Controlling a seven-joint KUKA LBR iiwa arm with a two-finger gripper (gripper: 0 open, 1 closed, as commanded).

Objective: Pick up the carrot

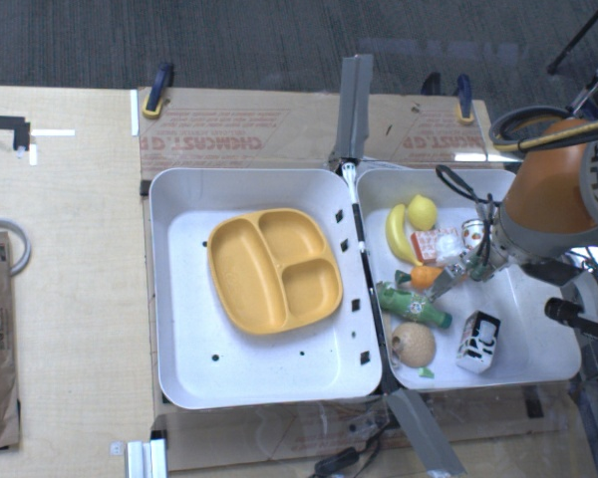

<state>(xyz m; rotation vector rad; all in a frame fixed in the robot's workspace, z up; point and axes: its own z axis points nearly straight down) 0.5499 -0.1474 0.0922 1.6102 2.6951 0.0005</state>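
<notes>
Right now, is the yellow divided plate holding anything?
Empty. The yellow divided plate lies flat in the left bin with all three compartments bare; the carrot is in the right bin.

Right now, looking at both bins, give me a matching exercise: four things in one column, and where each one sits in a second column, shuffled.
Things:
1. yellow divided plate
2. lemon
3. carrot
4. black-and-white carton

Places:
A. right bin, far end
B. left bin, middle
C. right bin, near end
D. right bin, middle, at the gripper

Pairs: 1-B, 2-A, 3-D, 4-C
</notes>
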